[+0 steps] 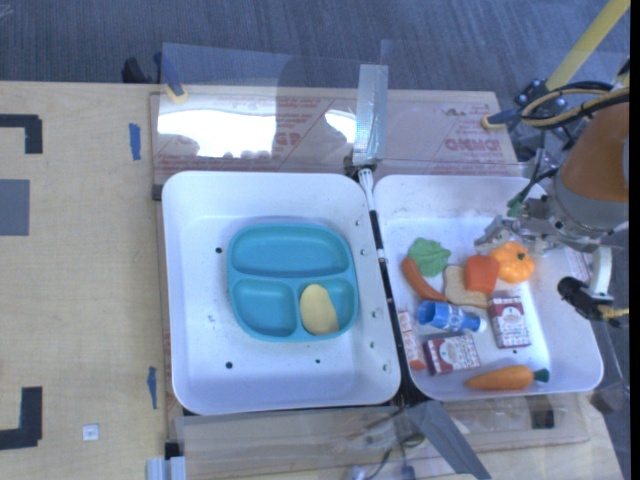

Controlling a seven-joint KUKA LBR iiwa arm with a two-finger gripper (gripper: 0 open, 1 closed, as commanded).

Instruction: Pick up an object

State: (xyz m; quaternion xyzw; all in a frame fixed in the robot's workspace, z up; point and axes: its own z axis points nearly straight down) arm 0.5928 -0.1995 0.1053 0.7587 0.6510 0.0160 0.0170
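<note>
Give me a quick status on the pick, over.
Gripper low over right bin, at the orange pumpkin toy; nothing seen held. Red pepper and bread slice crowd it. Yellow piece sits in blue tray, left bin.

Grey arm (590, 193) with an orange band (598, 158).
Yellow and black cables (545, 103) loop above the wrist; the hand (510, 236) is dull metal.

A pale wooden bench (80, 298) fills most of what I see, with black corner marks (25, 133) and bits of blue tape (134, 140) on it. Behind it lies a dark blue-grey carpet floor (300, 8). A clear plastic sheet (260, 118) at the bench's far edge catches bright overhead light.
</note>
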